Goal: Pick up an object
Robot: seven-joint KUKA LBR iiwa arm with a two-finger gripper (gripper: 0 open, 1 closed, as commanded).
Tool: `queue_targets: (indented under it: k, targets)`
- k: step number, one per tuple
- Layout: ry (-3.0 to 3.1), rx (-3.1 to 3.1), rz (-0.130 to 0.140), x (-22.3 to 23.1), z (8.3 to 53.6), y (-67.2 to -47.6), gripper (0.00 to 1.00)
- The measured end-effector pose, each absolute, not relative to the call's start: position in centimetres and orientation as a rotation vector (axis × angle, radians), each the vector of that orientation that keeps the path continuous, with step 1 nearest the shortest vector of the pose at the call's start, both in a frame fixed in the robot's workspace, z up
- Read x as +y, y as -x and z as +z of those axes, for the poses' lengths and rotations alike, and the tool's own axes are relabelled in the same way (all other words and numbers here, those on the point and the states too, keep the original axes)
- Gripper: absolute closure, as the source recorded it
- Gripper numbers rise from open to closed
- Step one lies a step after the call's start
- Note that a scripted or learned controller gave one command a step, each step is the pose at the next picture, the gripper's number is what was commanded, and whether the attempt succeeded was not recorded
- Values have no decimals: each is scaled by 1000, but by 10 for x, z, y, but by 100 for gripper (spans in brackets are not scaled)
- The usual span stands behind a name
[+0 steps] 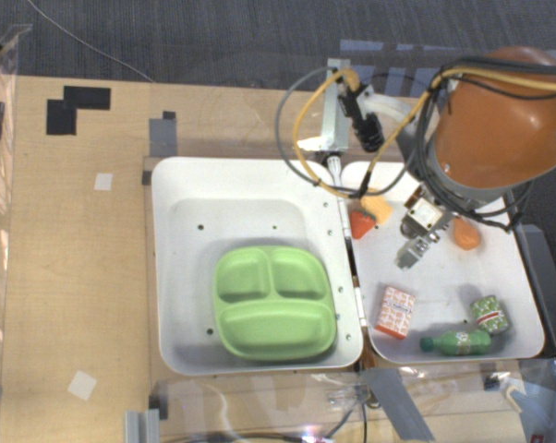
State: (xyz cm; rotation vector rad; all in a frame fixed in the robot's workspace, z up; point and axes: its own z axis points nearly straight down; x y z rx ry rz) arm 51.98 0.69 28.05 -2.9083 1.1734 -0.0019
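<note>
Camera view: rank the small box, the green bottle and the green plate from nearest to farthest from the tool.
From the tool:
1. Small box, just below it in the right bin.
2. Green bottle, along that bin's lower edge.
3. Green plate, over in the left bin.

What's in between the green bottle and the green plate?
The small red-and-white box sits between the green bottle and the green plate, seen in the camera view.

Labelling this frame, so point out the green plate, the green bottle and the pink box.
green plate (274, 303): camera view, middle divider.
green bottle (457, 341): camera view, body.
pink box (395, 312): camera view, top face.
</note>
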Motion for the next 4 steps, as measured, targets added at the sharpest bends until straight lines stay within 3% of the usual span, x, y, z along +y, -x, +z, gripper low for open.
queue_targets:
  k: [1,2,3,4]
  targets:
    - [3072,638,-5,21,310,-503,100]
    - [2605,1751,3,52,190,-509,100]
    - [3034,804,-3,42,185,-487,100]
    - [3122,322,-4,57,224,-495,100]
